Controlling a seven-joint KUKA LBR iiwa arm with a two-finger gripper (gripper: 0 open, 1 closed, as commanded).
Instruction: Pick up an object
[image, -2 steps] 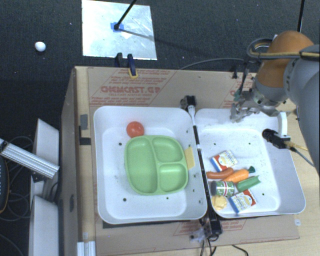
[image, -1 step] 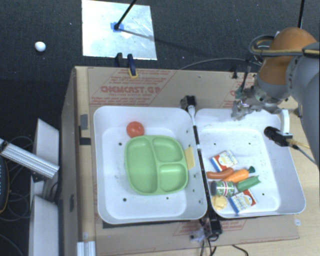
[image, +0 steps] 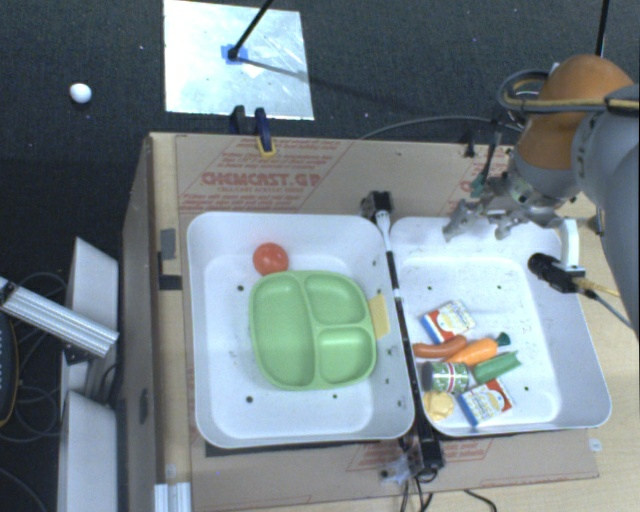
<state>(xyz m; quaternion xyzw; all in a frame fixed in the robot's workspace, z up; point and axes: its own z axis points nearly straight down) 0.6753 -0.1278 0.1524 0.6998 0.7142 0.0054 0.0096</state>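
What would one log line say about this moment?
end effector: above right bin's far edge | holding: nothing | toy carrot: in right bin | green tray: left bin

Gripper (image: 482, 222) hangs over the right bin's (image: 570, 330) far edge, nothing between its jaws; carrot (image: 476, 351), can (image: 449, 377) and cartons (image: 447, 321) cluster at that bin's near left, green tray (image: 310, 330) and red ball (image: 270, 258) in the left bin (image: 225, 330).
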